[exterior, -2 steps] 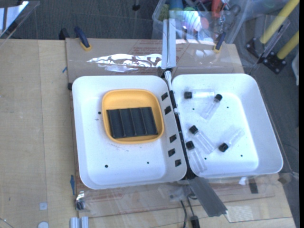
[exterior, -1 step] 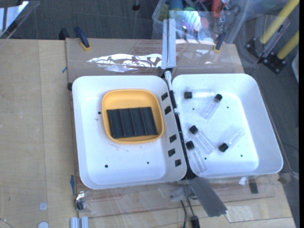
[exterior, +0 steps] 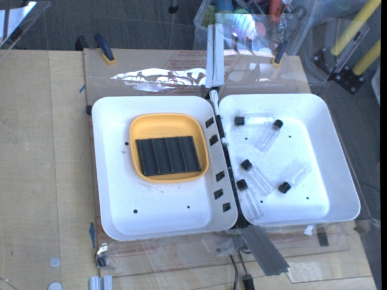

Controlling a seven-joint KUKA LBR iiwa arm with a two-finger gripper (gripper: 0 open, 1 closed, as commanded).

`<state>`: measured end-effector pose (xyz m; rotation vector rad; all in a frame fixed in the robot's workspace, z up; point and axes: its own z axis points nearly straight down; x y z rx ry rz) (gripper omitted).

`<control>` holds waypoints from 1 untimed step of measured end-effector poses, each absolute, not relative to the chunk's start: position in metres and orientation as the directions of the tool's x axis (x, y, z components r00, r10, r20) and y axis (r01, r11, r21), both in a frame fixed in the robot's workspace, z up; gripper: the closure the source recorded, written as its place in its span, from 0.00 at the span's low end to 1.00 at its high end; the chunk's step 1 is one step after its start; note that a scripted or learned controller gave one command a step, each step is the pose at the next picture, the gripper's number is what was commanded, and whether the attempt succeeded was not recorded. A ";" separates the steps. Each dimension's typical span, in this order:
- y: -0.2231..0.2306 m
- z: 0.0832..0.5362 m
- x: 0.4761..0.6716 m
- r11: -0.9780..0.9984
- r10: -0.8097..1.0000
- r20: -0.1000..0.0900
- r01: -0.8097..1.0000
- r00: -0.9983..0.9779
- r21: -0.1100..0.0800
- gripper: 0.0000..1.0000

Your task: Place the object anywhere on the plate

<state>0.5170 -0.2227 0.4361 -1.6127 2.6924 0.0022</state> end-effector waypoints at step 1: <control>-0.223 0.435 0.480 0.128 -0.992 -0.004 -0.992 -0.128 0.000 1.00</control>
